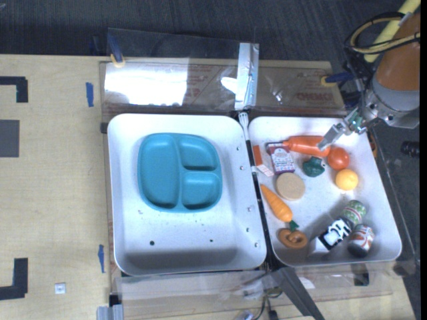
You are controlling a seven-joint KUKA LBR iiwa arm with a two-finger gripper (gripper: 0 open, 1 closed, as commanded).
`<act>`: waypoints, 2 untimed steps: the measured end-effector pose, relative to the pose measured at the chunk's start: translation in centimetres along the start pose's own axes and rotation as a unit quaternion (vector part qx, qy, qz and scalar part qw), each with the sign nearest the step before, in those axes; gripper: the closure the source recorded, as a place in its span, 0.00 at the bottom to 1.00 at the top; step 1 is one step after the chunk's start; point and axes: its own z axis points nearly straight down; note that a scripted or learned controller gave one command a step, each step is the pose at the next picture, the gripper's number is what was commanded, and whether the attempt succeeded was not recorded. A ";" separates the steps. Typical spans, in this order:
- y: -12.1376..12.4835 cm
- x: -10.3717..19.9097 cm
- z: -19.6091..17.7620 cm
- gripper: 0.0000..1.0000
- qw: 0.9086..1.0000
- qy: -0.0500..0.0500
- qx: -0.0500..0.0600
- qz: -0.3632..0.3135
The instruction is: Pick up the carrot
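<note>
Jaws are honestly impossible to read: the gripper (pixel 331 137) is just a thin pale blur slanting down over the right bin (pixel 383 199), so whether it's spread or pinched can't be told. Its tip sits right at the right end of an orange carrot (pixel 305 145) lying crosswise near the top of that bin, but contact or a small gap is too fuzzy to call.

A red tomato (pixel 338 157) lies just beside that tip, with a small dark green thing (pixel 313 167) next to it that's too blurry to name. Below those is an orange ball (pixel 346 179). Left of the carrot sits a small carton (pixel 283 159), and under it a tan round disc (pixel 291 186).

A second carrot (pixel 276 203) lies diagonally by the bin's left wall. Near the bottom there's an orange-brown piece (pixel 293 237), a black-and-white item (pixel 336 233) and a couple of can-like things (pixel 357 212), all hard to make out.

The arm (pixel 398 79) is cut off at the right edge, cables looping over it. The left bin (pixel 133 245) holds a blue divided tray (pixel 179 171).
</note>
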 end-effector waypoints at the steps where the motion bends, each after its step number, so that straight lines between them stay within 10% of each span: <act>1: 0.2 -0.1 -1.3 1.00 1.000 -0.003 -0.003 0.000; 2: 0.1 -0.1 -1.2 0.00 1.000 -0.003 -0.003 0.000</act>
